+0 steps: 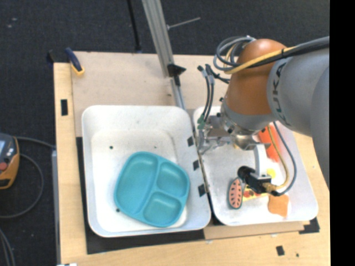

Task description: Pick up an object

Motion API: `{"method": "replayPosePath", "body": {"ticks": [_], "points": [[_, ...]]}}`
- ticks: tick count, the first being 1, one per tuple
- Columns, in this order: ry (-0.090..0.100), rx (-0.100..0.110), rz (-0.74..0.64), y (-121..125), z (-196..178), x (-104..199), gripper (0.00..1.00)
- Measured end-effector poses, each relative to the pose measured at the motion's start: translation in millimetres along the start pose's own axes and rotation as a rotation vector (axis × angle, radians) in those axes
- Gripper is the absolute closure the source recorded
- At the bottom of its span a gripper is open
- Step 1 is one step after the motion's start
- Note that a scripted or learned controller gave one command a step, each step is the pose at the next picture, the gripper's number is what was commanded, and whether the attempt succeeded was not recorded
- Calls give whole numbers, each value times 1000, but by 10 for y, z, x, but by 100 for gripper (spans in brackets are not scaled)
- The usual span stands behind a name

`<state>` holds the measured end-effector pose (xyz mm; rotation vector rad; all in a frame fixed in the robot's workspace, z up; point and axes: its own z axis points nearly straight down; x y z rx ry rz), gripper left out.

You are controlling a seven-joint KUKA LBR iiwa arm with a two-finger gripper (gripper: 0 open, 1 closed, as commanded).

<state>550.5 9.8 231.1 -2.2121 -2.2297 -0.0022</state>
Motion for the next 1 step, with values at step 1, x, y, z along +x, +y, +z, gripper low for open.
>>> {"method": "replayPosePath", "body": {"ticks": [1], "points": [[0,1,0,-204,23,556,100]]}}
